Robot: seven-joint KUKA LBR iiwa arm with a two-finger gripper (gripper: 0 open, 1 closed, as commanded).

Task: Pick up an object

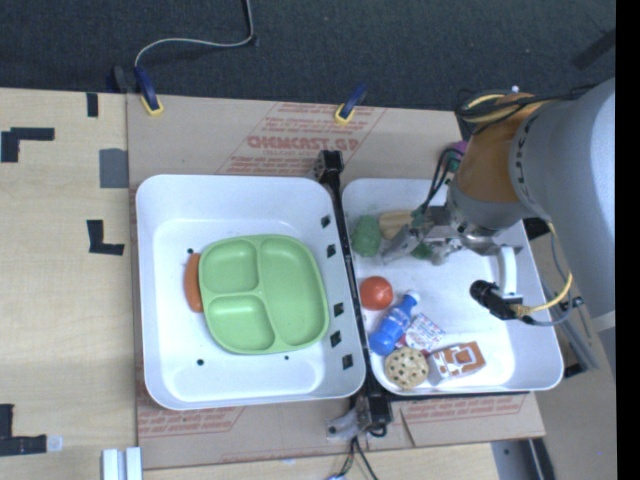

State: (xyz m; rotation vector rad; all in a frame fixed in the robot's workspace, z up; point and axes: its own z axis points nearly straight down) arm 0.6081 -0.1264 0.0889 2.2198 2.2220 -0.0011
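The claw (405,240) is hanging low over the far end of the right bin (540,368), its metal fingers pointing toward the divider between the two bins. Whether it is released or clenched I cannot tell from where I am standing: the fingers are blurring into the pale things beneath them, and nothing is plainly showing between them.

What the coming grab is turning on is the dark green object (366,235) lying just beyond the claw's tips, on the divider side, close enough that it looks to be touching or nearly so. A tan block (394,219) is sitting right against the claw on its far side, partly covered by the wrist, so its long axis is hard to read. If the claw is going for either of these, my guess is it needs only a short push forward and down.

Nearer to me than the claw, and well apart from it, the other candidates are lying in a loose cluster: a red ball (376,291), then a blue bottle (392,325) slanting with its cap toward the claw, a chocolate-chip cookie (406,366), and a small red-and-white packet (456,359).

Beyond the divider, the left bin (160,208) is holding a green divided plate (264,293) with an orange piece (191,280) tucked at its outer edge, mostly hidden by the plate. The bulk of the grey arm (580,178) is covering the right bin's far corner on the arm's side.
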